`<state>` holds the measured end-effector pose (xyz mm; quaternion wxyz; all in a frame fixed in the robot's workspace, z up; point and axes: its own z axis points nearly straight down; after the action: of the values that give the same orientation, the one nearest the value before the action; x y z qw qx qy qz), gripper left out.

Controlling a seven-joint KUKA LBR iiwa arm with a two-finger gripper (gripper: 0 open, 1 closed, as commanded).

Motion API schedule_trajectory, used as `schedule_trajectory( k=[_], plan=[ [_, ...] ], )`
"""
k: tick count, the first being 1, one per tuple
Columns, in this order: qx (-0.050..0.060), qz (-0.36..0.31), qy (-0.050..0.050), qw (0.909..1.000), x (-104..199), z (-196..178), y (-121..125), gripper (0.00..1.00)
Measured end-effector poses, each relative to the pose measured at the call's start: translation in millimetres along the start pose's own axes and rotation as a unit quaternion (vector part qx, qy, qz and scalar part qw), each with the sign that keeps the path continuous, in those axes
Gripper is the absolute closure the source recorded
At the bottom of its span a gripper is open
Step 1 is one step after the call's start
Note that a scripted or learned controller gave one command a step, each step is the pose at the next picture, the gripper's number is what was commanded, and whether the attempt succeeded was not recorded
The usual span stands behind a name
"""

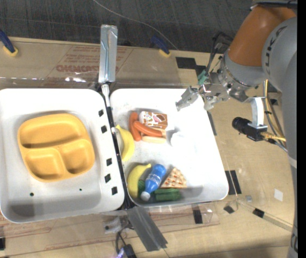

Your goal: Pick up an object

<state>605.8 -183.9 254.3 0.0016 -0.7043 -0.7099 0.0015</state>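
Note:
My gripper (197,100) hangs over the back right corner of the right bin (201,144), well above the floor. Its two fingers are spread open with nothing between them. Left and forward of it lie orange sausages (138,128) with a small printed packet (154,119) on top. A yellow curved piece (124,143) rests against the bin's left wall. At the front sit a banana (135,176), a blue bottle (153,178), a waffle slice (174,179) and a green cucumber (167,195), packed close together.
The left bin (8,198) holds a yellow divided tray (56,145). A metal bar (108,52) stands at the back between the bins. The right bin's floor is bare white around its middle and right side.

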Motion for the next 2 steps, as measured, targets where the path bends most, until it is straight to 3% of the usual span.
schedule_trajectory(
  k=[1,2],
  plan=[
    [0.002,0.004,0.001,1.0,9.5,113.4,-26.8,0.0],
    [-0.002,-0.018,-0.001,0.9998,92.9,161.9,7.2,0.0]
  ],
)
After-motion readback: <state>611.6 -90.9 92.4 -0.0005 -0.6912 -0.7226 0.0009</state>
